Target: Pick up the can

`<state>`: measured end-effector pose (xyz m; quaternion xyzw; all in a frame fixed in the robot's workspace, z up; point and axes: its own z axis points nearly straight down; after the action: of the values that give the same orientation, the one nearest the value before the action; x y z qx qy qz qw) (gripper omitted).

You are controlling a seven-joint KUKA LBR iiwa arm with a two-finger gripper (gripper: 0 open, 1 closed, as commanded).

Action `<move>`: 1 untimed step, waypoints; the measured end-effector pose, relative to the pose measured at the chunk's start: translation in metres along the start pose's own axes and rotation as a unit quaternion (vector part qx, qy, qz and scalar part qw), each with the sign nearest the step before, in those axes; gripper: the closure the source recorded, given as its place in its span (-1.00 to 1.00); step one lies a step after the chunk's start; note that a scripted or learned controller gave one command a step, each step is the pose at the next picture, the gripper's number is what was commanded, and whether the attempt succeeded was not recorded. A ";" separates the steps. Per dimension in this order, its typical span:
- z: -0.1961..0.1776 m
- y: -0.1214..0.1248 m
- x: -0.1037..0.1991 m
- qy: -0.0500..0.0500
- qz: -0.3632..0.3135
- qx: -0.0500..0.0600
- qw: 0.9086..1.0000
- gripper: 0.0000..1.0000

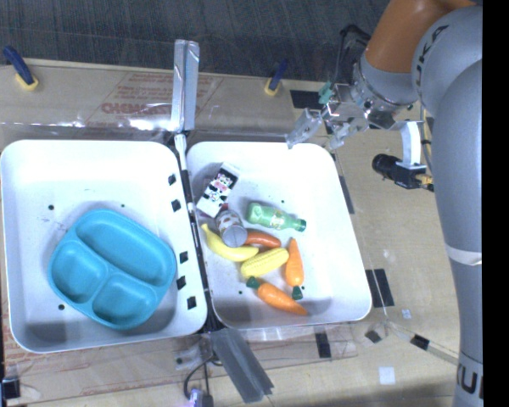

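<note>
A pale wooden tabletop [390, 244] is seen from above, dark ribbed flooring behind it, with a clear plastic sheet bearing faint reddish print, too washed out to be read, stretched along its far edge. Two shallow white bins are set side by side on it. Over the far right corner of the right bin [343, 227] the pincer [316, 131] is hung from the grey arm, below the orange band; its translucent fingers are seen spread apart, released, with nothing between them and nothing touched.

The can [230, 225], small and silvery with a reddish band, is found near the left wall of the right bin, lying among the other pieces and touching the yellow banana [225, 246]. Just behind it a black-and-white patterned carton [216, 190] is laid flat; its print cannot be made out. A green plastic bottle [274, 217] is lying on its side to the can's right. Smooth orange carrots [282, 298] and a yellow corn-like piece [264, 263] are clustered nearer the front.

In the left bin [25, 176] a glossy blue divided tray [112, 265] with three compartments is resting.
</note>
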<state>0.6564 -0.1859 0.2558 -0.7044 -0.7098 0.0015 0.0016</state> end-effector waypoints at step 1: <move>0.143 -0.038 0.021 0.000 -0.056 0.001 0.998 -1.00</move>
<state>0.6180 -0.1656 0.1130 -0.6636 -0.7481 0.0018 0.0022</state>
